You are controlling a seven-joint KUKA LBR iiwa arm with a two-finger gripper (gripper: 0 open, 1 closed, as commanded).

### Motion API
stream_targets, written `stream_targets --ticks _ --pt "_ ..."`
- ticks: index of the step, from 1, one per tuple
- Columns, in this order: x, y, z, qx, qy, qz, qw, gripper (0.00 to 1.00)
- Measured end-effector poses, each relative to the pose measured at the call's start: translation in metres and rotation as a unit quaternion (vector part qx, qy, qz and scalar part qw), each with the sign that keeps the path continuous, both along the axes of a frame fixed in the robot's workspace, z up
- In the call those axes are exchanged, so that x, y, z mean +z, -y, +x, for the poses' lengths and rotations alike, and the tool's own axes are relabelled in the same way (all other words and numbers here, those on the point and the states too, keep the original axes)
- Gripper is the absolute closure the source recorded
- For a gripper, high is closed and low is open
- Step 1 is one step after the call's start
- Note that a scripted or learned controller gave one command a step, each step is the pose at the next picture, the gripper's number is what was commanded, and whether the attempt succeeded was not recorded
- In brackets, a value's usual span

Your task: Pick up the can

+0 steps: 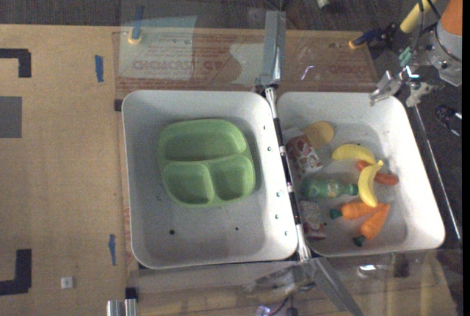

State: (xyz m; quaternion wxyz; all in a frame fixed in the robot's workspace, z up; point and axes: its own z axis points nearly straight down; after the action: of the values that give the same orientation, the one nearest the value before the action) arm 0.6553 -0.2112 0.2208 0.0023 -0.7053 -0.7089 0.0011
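The can (303,154) lies in the right bin (418,189), against its left wall, just above a green bottle (330,188). The gripper (399,85) hovers over that bin's far right corner, well apart from the can; I cannot tell how its claw stands.

Reddish can (302,153) lies tipped against right bin's (422,160) left wall

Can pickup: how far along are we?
Done: nothing visible yet. The can lies in the right bin against the divider, beside the green bottle, bananas and carrots. In hand: the gripper sits over the bin's top right corner, apart from the can, with nothing between its fingers. Left: move to the can, grasp, lift.
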Motion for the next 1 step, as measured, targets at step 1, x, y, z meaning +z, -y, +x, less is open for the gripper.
stream_targets --ticks 1 --pt "-0.1276 -0.0410 -0.0097 -0.022 0.002 -0.0011 0.9998 0.00"
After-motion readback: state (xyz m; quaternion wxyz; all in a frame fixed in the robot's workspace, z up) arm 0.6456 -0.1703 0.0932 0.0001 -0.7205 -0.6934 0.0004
